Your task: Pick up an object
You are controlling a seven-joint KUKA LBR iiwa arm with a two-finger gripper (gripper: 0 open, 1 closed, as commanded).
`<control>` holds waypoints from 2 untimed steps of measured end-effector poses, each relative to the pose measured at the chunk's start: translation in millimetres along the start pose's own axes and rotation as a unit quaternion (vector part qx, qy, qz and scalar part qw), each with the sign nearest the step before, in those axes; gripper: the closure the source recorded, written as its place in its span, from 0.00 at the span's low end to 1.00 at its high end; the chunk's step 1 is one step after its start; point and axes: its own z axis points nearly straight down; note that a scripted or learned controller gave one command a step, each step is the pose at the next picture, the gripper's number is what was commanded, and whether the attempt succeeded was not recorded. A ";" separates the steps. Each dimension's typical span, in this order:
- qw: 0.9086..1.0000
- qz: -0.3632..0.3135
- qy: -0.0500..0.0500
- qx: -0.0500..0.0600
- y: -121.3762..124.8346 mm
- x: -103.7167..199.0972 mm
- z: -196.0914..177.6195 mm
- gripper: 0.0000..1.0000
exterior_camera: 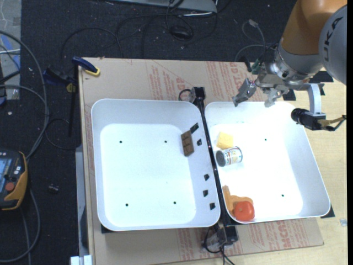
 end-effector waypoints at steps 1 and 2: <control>1.000 0.000 0.000 0.002 6.1 -2.6 45.6 0.00; 1.000 0.000 0.000 0.003 -1.1 1.8 105.7 0.00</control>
